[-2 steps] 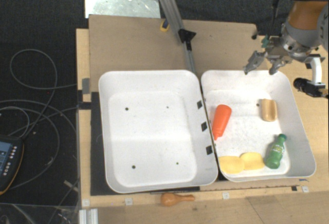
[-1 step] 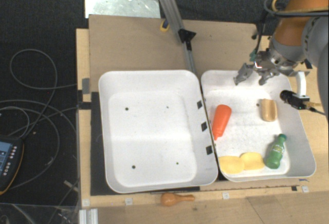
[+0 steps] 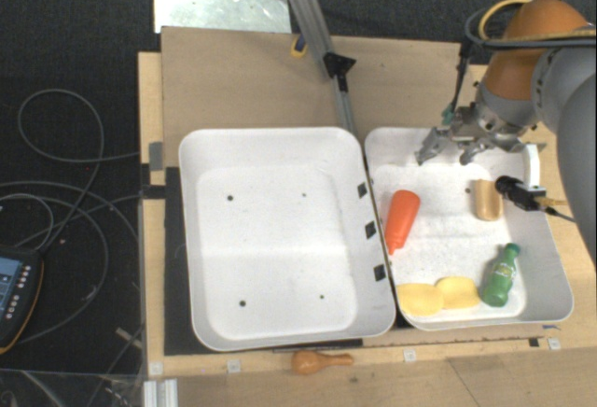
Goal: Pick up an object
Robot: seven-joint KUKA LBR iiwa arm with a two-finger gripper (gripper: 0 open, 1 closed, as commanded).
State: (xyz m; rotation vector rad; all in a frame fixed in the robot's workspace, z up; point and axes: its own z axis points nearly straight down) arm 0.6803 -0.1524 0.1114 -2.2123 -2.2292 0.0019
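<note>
Gripper (image 3: 454, 146) hung over the right bin's (image 3: 560, 302) far end, fingers spread, seemingly holding nothing.
The carrot (image 3: 402, 218) lay nearest, toward the bin's middle from the gripper, long axis running near-to-far.

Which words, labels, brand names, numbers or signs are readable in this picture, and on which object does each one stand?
No text can be read.
Label on the green plastic bottle in the right white bin: too small and blurred.
Screen of the dark handheld device on the floor at the left edge: lit blue, unreadable.
</note>
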